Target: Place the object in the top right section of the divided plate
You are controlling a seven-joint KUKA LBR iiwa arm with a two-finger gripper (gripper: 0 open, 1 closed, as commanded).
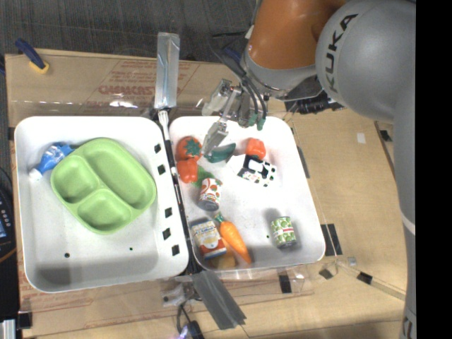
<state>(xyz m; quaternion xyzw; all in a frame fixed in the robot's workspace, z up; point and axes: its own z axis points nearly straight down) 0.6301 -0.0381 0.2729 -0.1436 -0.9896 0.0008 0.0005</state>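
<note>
hovering over the right bin [300, 189], my tool [224, 129] is pinching a dark teal object [222, 153], i'm seeing; the green divided plate [103, 183] is sitting in the left bin [28, 189].

Divided plate [104, 183]: light green, rounded, three sections, one long and two smaller. Lies flat in the left bin [42, 260], toward its far left part, turned at a slant to the bin's sides. All three sections bare.

Object: which item is meant cannot be told. Toys in the right bin [304, 210]: a dark green piece [221, 153] at the far side, a tomato [188, 147], an orange pepper [255, 147], a carrot [233, 239], a green can [283, 232], a black-and-white cow [256, 171].
</note>
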